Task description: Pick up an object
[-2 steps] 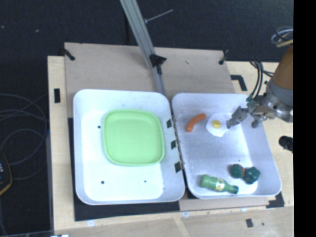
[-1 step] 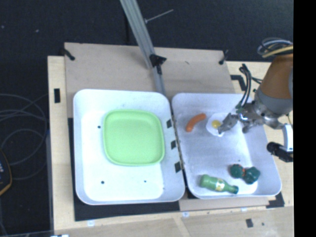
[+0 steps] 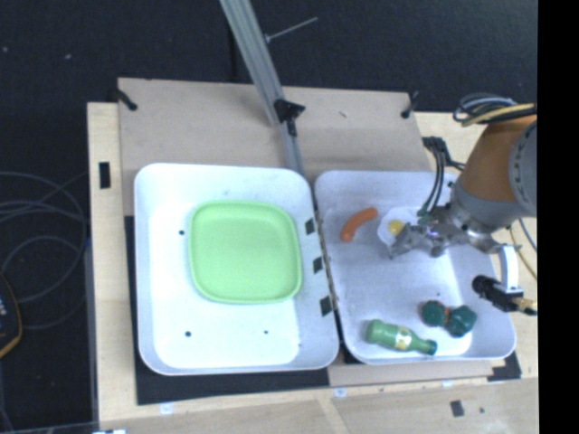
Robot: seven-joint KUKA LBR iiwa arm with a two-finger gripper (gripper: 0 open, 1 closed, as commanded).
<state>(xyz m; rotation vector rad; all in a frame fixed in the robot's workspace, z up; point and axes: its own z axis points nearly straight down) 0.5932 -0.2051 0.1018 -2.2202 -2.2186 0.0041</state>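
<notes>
The metal hand (image 3: pixel 409 240) (grip unclear) hovers beside a curved orange sausage (image 3: pixel 358 223) in the right bin (image 3: pixel 362 193).

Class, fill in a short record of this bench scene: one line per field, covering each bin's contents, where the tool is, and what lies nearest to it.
Left bin: green square plate, lying flat near the middle
Right bin: orange sausage, white-and-yellow item, green bottle on its side, dark green toy
Tool: low over the right bin's upper part
Nearest to tool: the white-and-yellow item, right beside it
Tool's grip: cannot tell
Arm: enters from the right
</notes>
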